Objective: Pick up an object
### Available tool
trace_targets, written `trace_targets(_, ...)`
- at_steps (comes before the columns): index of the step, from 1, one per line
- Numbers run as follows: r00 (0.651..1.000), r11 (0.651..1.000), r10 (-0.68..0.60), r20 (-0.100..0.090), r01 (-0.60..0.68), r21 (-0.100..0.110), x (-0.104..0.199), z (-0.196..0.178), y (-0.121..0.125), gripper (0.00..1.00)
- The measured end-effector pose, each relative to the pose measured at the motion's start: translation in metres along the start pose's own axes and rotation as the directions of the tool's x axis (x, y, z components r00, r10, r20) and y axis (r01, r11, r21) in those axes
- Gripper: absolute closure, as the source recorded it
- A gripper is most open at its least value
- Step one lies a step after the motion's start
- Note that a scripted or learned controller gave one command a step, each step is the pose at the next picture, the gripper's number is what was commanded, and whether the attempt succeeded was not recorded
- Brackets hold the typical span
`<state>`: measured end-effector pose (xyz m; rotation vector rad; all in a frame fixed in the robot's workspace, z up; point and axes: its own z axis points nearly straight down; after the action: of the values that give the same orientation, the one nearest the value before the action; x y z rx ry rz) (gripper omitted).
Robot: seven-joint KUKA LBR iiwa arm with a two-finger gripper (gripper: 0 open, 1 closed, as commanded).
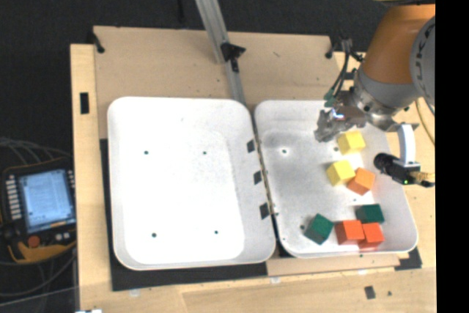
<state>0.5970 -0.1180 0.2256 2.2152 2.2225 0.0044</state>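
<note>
nearest the lower edge of the right bin [293,245] sits a cluster of blocks: a dark green block [319,229] tilted on the bin floor, 2 orange-red blocks [359,232] side by side to its right, and a second green block [370,213] just behind those. a little farther up lie a yellow block [339,172] and an orange block [360,180], almost touching each other. beyond them another yellow block [351,141] rests just under the gripper [328,125], which hangs over the upper part of the right bin on the grey arm with its orange band [392,40] (whether the jaws are parted or closed cannot be told from here, and no block is seen between them). the left bin [179,179] lies beside it, sharing the middle edge. farthest back, a metal pole [209,4] slants up from the bench [183,62]. a handheld screen [42,200] sits off the bench at far left.
</note>
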Motion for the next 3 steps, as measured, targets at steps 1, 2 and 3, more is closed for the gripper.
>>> trace_targets(1, 1.000, 1.000, -0.004, -0.002, 0.004, 0.001, 0.052, -0.012, 0.021, 1.00)
trace_targets(2, 1.000, 1.000, -0.002, 0.000, 0.002, 0.003, 0.093, -0.007, 0.034, 1.00)
trace_targets(3, 1.000, 1.000, -0.004, -0.001, 0.004, 0.002, 0.147, -0.004, 0.057, 1.00)
